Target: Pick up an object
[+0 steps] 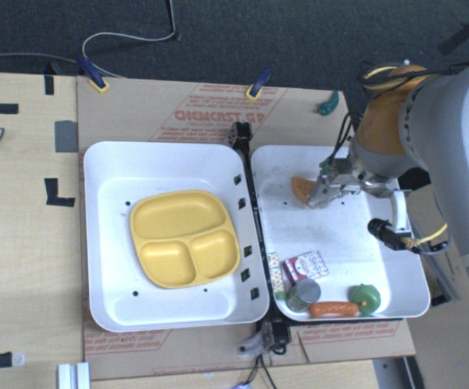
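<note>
- Grey and orange, the arm [404, 120] reached in from the right over the right bin [343, 217], its gripper [325, 191] low in the far half of that bin.
- The fingers [319, 197] sat right against a small orange-brown object [302, 188] on the bin floor; I could not tell whether they were open or closed, nor whether the object lay between them.
- At the near edge of the same bin lay a red-and-white packet [305, 264], a grey round can [303, 292], an orange sausage-shaped toy [333, 308] and a green round toy [365, 297], all close together and well apart from the gripper.
- The left bin [104, 217] held a yellow divided plate [184, 237] near its middle.
- Both bins stood side by side on a sheet of cardboard [210, 112] over the table [23, 241].
</note>
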Available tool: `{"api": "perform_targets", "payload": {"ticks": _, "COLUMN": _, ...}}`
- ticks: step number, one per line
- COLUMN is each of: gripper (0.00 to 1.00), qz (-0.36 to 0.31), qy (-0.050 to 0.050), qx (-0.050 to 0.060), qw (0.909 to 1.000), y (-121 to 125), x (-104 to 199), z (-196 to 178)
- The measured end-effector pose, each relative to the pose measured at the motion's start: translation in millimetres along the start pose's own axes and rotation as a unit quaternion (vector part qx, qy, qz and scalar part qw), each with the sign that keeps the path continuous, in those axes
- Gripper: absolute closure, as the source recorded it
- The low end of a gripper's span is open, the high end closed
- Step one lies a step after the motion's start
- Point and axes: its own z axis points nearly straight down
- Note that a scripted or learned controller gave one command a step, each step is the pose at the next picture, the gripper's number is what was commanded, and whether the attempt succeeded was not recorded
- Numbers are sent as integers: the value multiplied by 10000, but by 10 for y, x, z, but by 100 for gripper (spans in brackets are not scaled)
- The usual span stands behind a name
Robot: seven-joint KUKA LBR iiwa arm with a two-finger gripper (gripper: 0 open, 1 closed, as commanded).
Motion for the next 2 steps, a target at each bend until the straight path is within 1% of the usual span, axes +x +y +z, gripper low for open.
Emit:
{"api": "perform_targets", "payload": {"ticks": 1, "gripper": 0, "qz": 0, "qy": -2, "qx": 0, "qw": 10000, "y": 0, "x": -1, "z": 1}}
{"api": "perform_targets", "payload": {"ticks": 2, "gripper": 100, "qz": -5, "qy": 3, "qx": 5, "qw": 10000, "y": 0, "x": 5, "z": -92}}
